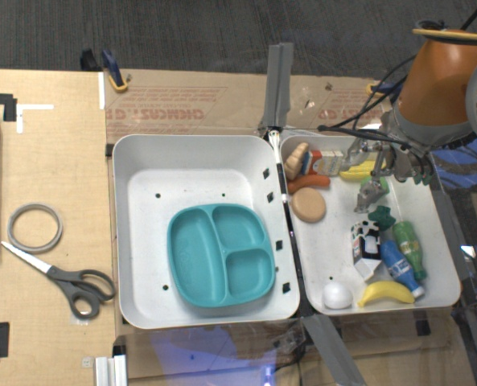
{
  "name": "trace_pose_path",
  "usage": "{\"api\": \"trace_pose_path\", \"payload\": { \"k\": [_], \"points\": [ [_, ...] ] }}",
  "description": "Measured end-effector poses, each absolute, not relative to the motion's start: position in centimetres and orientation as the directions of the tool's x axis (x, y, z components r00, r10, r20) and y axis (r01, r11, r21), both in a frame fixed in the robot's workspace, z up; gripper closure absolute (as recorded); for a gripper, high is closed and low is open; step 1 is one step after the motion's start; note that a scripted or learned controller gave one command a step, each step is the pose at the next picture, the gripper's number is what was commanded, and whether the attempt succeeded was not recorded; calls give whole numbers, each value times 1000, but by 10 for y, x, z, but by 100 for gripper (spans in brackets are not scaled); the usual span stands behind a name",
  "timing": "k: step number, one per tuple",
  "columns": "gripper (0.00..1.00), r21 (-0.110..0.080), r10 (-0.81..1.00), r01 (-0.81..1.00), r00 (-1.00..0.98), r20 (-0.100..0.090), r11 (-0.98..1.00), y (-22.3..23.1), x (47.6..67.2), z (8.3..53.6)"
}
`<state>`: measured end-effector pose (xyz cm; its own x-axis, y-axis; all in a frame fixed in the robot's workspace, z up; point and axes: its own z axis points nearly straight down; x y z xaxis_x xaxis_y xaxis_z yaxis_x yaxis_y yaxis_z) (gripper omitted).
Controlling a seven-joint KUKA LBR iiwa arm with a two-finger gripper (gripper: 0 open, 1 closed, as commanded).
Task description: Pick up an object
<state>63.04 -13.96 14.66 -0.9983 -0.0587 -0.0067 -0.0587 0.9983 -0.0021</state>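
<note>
Objects fill your right-hand white bin (439,215): yellow plastic banana (387,293), white ball (336,296), green bottle (408,246), round tan bun (309,206). Your grey two-finger gripper (372,190) hovers low over the bin's far half, nothing between its fingers; spread or pressed together, you cannot tell. Left bin holds a teal divided plate (222,254).

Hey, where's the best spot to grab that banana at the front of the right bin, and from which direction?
Probably the banana at its thick middle, coming straight down from above. It lies flat along the right bin's near wall, so a side approach looks blocked. The fingers should span its narrow width, minding the blue bottle touching its far side.
</note>
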Motion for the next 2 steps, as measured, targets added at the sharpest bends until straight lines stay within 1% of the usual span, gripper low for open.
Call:
{"api": "trace_pose_path", "payload": {
  "k": [1,2],
  "points": [
    [0,0,-32,-32,-999,-5,999,-98,631,93],
    [0,0,70,70,-998,-1,998,-113,541,92]
  ]
}}
